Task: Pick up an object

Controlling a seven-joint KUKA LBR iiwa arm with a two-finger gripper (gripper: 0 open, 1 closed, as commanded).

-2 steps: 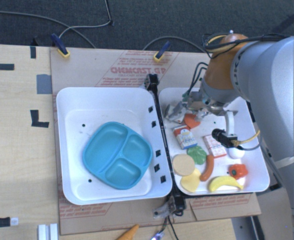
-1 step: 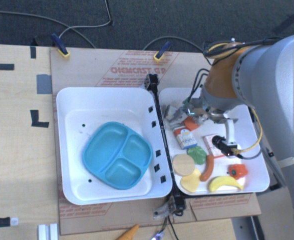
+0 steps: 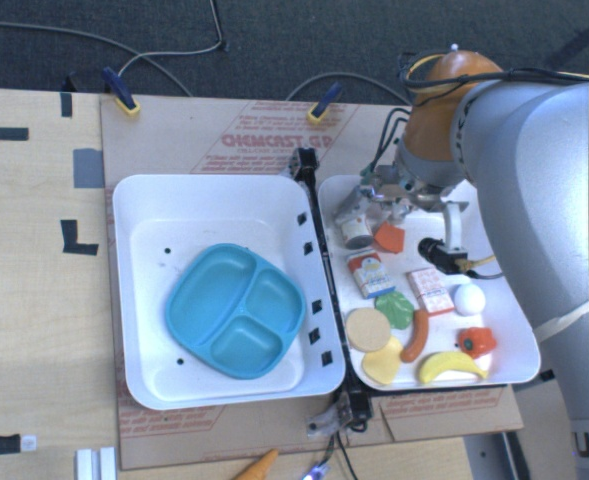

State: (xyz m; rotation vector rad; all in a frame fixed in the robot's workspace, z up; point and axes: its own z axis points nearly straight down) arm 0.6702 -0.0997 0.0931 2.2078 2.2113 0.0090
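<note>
The right bin point(image 3: 522, 353) holds several toy foods. Among them are an orange piece point(image 3: 389, 238), a red and blue carton point(image 3: 371, 274), a pink box point(image 3: 431, 290), a white egg point(image 3: 469, 298) and a green item point(image 3: 396, 308). Nearer the front lie a tan round disc point(image 3: 367, 329), a sausage point(image 3: 415, 336), a banana point(image 3: 452, 368) and a red pepper point(image 3: 477, 341). My gripper point(image 3: 366, 211) is low over the far left part of this bin, just above the orange piece and beside a grey item point(image 3: 354, 231). Nothing is visibly held.
The left bin point(image 3: 139, 218) holds a blue divided plate point(image 3: 236, 310). The arm's grey body point(image 3: 534, 188) covers the right bin's far right corner. A black divider point(image 3: 319, 258) with clips runs between the bins. Cables and yellow clamps point(image 3: 121, 90) lie behind the bins.
</note>
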